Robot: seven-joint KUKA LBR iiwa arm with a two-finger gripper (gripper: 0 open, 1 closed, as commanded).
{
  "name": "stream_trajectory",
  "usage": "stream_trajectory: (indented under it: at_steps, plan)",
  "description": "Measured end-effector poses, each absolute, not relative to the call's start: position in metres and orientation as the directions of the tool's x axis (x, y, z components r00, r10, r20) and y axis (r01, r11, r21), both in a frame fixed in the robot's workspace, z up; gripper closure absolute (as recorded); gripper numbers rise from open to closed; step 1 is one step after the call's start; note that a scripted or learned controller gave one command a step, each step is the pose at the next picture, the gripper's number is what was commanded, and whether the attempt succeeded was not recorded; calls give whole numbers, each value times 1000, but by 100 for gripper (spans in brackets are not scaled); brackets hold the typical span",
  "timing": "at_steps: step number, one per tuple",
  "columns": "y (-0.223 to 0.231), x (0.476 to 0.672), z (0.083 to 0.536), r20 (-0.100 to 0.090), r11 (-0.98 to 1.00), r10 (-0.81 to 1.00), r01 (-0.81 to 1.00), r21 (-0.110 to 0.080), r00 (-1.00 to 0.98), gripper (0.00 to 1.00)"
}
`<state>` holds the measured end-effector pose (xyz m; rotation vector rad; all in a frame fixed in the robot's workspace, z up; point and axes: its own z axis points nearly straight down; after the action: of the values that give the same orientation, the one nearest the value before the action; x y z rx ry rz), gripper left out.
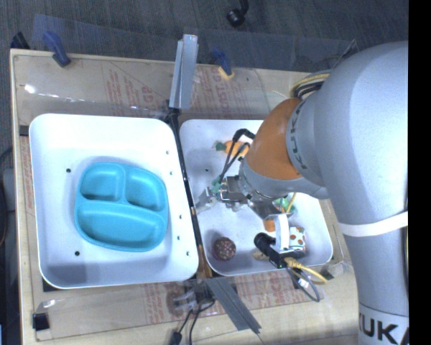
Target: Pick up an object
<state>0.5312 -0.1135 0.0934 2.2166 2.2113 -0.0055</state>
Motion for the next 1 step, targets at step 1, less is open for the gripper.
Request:
stream_trajectory:
  at_steps: [1]
  plan:
    - [-118, 478, 93, -5, 3, 1000, 1000, 4, -3, 0]
